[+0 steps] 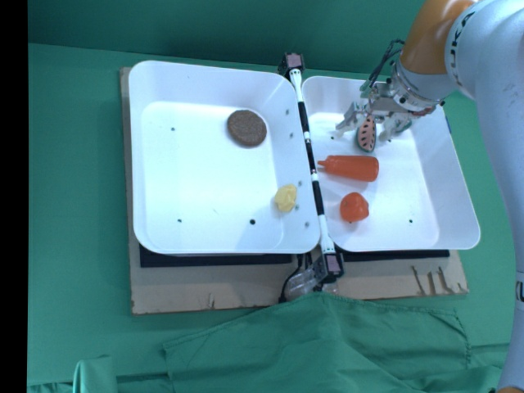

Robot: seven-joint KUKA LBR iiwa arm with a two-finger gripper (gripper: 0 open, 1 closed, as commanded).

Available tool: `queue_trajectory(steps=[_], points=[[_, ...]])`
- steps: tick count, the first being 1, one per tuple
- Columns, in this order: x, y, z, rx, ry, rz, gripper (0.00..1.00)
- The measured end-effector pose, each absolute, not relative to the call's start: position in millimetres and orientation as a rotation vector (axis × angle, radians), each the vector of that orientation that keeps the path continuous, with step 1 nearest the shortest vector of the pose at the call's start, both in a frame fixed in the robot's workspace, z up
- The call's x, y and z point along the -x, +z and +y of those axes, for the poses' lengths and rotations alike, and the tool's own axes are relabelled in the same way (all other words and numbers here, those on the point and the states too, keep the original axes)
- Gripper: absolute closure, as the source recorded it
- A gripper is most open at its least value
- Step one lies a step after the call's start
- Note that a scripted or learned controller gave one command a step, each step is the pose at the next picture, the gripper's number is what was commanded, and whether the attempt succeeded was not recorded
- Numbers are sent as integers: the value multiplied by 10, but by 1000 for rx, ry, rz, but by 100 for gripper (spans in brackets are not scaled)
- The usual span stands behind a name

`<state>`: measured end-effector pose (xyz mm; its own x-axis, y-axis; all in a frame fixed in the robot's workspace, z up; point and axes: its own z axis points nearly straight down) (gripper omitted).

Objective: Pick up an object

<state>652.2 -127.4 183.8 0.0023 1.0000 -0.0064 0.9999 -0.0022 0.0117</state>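
Left bin [155, 97]: brown round cookie-like disc [246, 128] toward the back right, small yellow lump [286, 197] near the right wall toward the front. Well apart from each other.

Divider rod [309, 158], white with black bands, runs between the two bins, dark fittings at both ends.

Right bin [442, 211]: orange bottle-shaped piece [350, 167] lies on its side mid-bin, neck pointing left. Red-orange rounded piece [354, 207] sits just in front of it, apart. Both near the watermelon slice [367, 133] but not touching it; nothing sits on top of the slice.

Gripper [372, 127] is over the back of the right bin, arm [483, 23] coming in from the right, orange band above the wrist. Fingers are spread, one either side of the watermelon slice; slice sits between them. Can't tell if the pads touch it or if it is off the bin floor.

Surface: bins sit on a dark mat on a cardboard sheet [213, 289], all on green cloth [74, 219]; a fold of green cloth is bunched along the front edge.

Watermelon slice: small wedge, red flesh with dark seeds, green rind along one edge, standing roughly upright.
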Motion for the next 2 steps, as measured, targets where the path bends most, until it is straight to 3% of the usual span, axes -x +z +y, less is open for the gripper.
queue_trajectory(steps=[1, 2], points=[[-6549, 2002, -1292, -2213, 18, 2199, 100], [-6491, 2637, -1278, -2235, 10, 2193, 100]])
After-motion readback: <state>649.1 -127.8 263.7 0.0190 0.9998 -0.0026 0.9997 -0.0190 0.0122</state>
